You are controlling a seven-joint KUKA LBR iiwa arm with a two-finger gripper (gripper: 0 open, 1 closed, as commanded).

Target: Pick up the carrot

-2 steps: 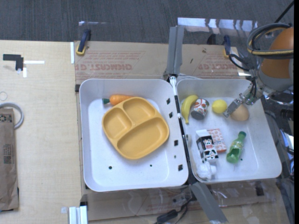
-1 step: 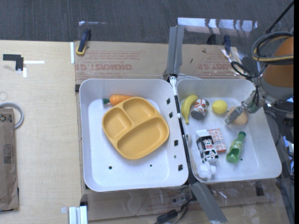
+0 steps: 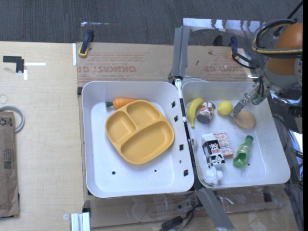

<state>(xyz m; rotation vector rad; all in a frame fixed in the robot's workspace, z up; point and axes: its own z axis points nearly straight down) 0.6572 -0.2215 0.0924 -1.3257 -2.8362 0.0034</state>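
Observation:
The carrot (image 3: 122, 101), orange with a green stub, lies in the left bin (image 3: 96, 143) near its far left corner, touching the far rim of the yellow divided plate (image 3: 139, 131). My gripper (image 3: 237, 111) hangs over the right bin (image 3: 269, 177), reaching down between the lemon (image 3: 224, 108) and a tan egg-shaped thing (image 3: 245, 120). It is far to the right of the carrot, across the wall between the bins. Nothing shows in its grasp.
The right bin also holds a banana (image 3: 194, 110), a small round can (image 3: 206, 111), a green bottle (image 3: 243, 151), a red-and-white packet (image 3: 224, 145), a black-and-white carton (image 3: 212, 154) and a white lump (image 3: 211, 177). The arm (image 3: 281, 57) stands at the far right.

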